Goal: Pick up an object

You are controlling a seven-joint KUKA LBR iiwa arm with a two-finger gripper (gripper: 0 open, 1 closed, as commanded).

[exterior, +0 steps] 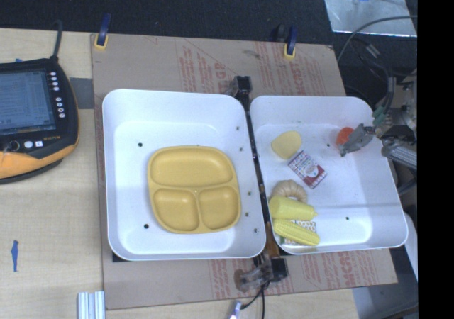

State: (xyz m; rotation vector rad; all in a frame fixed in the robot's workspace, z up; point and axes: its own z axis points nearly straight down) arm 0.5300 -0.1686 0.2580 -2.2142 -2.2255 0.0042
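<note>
Resting on a cardboard-covered bench (pixel 213 62), two white bins (pixel 120 169), perhaps clamped.

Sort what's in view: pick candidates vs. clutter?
Job:
gripper, at the right bin's far right
orange piece beside it
pale yellow chunk
red-and-white packet
two corn cobs
tan ring

Lying about:
yellow divided tray in left bin
teach pendant
blue clamps

Bench (pixel 42 239) with two white bins (pixel 128 169)
</note>
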